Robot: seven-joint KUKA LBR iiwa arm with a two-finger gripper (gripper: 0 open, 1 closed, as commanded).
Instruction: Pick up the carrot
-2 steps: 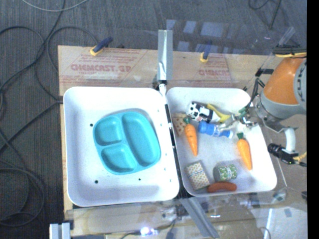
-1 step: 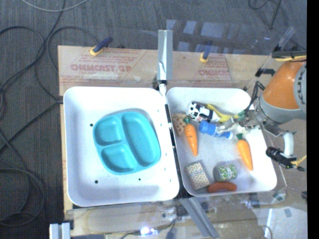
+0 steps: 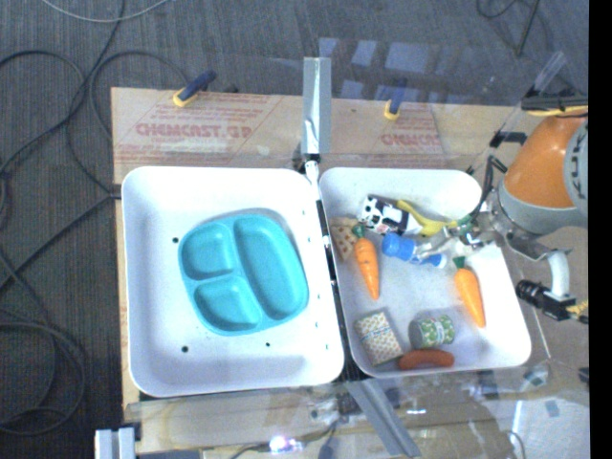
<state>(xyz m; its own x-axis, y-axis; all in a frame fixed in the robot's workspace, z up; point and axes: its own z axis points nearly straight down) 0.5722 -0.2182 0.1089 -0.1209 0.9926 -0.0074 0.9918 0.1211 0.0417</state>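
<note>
I see two white bins on the bench (image 3: pixel 143 132). The left bin (image 3: pixel 143 256) carries a blue divided tray (image 3: pixel 247 273) near its middle. The right bin (image 3: pixel 507 342) carries the clutter.

There are two carrots. One carrot (image 3: pixel 368 267) lies left of the bin's middle, leaf end toward 12 o'clock and tip toward 6. The second carrot (image 3: pixel 469 294) lies at the 3 o'clock side of the bin, its green top up and its tip slanting toward 5 o'clock.

Toward 12 o'clock in the right bin sit a black-and-white toy cow (image 3: pixel 384 216) and a banana (image 3: pixel 426 220), just beside each other. A blue bottle (image 3: pixel 402 249) lies below them, near the first carrot's top. At 6 o'clock a red sausage (image 3: pixel 426 359) rests along the bin's lower wall, a green-patterned can (image 3: pixel 432 331) just above it and a tan patterned block (image 3: pixel 379 336) to the left of the can. A small waffle-like piece (image 3: pixel 343 236) against the left wall is partly covered by the first carrot, and I cannot make it out well.

The arm (image 3: pixel 545 175) comes in from 3 o'clock, cut off by the frame edge. The gripper (image 3: pixel 461 239) reaches over the bin's right rim, just above the second carrot's leaves. Its tip blurs into the bottle and the clutter there, so I cannot tell how wide it stands or whether it grips anything.
</note>
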